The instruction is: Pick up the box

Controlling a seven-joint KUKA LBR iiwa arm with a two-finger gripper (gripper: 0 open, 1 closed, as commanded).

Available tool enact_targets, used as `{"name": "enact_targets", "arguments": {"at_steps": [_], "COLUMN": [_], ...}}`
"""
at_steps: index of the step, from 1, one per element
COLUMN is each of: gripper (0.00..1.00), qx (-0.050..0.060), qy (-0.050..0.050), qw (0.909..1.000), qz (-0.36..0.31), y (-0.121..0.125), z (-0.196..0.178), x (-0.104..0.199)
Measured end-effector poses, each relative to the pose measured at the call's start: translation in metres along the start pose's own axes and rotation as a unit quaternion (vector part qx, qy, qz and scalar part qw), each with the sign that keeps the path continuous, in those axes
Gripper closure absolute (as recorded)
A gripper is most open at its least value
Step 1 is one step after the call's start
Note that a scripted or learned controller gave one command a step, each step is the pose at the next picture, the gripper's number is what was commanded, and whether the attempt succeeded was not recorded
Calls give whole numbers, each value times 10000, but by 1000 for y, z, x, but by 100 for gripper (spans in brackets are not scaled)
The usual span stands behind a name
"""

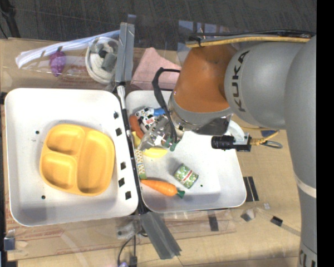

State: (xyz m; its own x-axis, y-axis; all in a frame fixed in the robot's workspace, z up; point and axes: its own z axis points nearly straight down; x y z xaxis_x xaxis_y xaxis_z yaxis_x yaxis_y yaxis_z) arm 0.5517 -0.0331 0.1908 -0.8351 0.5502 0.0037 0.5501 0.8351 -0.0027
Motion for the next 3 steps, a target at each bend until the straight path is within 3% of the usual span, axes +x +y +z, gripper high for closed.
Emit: {"name": "enact_targets", "arguments": {"at_steps": [1, 2, 3], "gripper": [100, 100, 100], "qx": [-8, -5, -17], "qy": [-12, -9, -18], "qw": [9955, 9943, 9759], "qz": [945, 1070, 2182], "y": [-50, -11, 39], "z": [-21, 0, -2], "x": [-30, -54, -47]}}
